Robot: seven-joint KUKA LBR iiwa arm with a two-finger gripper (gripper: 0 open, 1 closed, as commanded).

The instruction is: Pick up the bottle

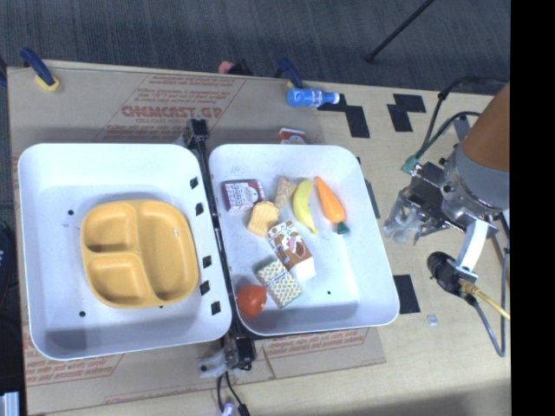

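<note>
Lying on its side near the far edge of the desk (416, 362), just past the right bin (368, 232), is the small blue bottle (310, 98). It sits on the cardboard, outside both bins.

The end effector (408, 219) is low near the right edge of the desk, beside the right bin's outer wall and well apart from the bottle. I cannot tell if it is spread or closed; it looks like a clear, blurry lump.

The right bin holds toy food: a banana (303, 204) and a carrot (329, 201) side by side, a cracker (263, 218), a dark red packet (242, 193), a little brown and white carton (292, 248), a checked box (280, 283) and a tomato (251, 300) in the near corner.

The left bin (52, 328) holds a yellow tray (139, 251) with three sections.

Black clips (199, 131) join the two bins in the middle. A blue clamp (39, 68) grips the far left corner of the desk.
</note>
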